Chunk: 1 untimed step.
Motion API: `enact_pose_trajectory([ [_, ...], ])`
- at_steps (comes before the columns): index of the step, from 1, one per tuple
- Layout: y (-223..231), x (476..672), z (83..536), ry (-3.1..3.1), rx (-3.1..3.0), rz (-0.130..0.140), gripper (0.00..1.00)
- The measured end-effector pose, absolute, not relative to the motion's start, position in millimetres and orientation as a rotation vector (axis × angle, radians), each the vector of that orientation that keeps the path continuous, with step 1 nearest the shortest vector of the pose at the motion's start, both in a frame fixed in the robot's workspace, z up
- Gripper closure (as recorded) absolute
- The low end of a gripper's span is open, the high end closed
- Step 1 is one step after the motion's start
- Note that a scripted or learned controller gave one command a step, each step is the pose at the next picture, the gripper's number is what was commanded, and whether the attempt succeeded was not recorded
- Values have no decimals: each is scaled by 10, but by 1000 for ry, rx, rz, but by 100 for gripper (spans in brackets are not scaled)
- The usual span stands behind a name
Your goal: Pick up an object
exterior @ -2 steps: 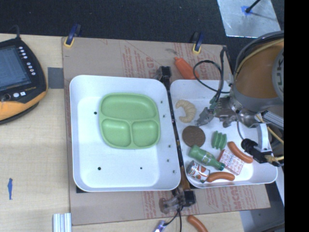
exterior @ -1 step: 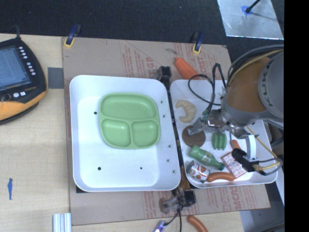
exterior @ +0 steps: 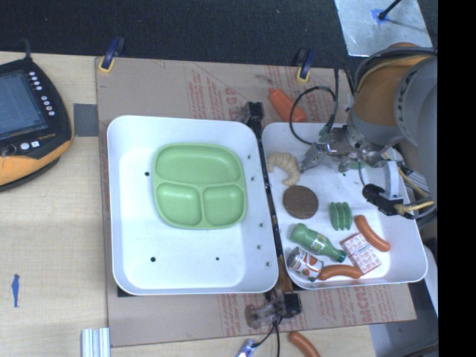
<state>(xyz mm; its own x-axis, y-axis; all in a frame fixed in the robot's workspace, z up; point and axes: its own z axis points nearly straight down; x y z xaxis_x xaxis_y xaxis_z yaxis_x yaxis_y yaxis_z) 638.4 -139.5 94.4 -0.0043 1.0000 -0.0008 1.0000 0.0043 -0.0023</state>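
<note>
- Grey arm [exterior: 405, 88], orange band above the wrist, enters from three o'clock.
- Gripper [exterior: 327, 149] sits toward two o'clock, pointing down.

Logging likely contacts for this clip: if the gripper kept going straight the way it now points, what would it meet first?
Probably the croissant. The gripper points toward the left side of the right bin, and the croissant lies just beyond its tip. Height above the bin is unclear from this slanted view, so it might pass over.

Glossy white plastic bins [exterior: 123, 199]; matt green plastic plate [exterior: 199, 184]; brown cardboard sheet [exterior: 186, 88] beneath
</note>
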Motion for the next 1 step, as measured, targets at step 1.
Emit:
enact_pose_trajectory([
  [1,-2132,5762,1412,-2222,-2217,4,0],
])
